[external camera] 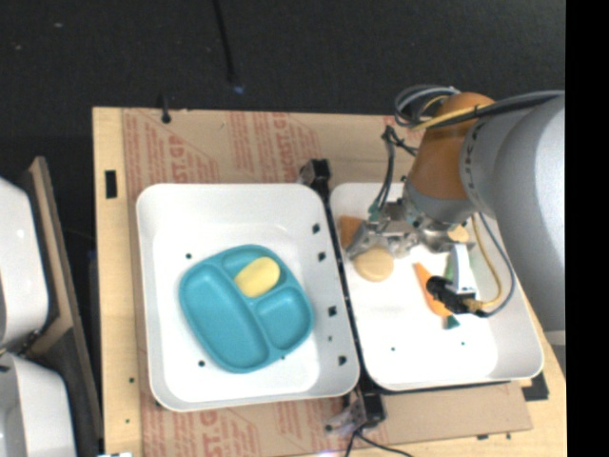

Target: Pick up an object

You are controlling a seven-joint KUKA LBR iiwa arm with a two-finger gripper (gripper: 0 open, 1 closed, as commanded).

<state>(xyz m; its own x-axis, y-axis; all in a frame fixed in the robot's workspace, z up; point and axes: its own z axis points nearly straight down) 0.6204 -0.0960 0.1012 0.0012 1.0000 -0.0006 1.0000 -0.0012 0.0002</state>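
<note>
My gripper hangs low over the upper left part of the right bin, under the orange wrist band. A tan, bun-shaped object lies just below the gripper, touching or nearly touching it. An orange wedge-shaped piece sits to the gripper's left by the bin wall. A toy carrot with a green end lies to the right of the bun. The arm hides part of the bin behind it.
The left bin holds a blue divided plate with a yellow lemon-like object in its upper compartment. A black clip sits at the top between the bins. Cables trail near the carrot.
</note>
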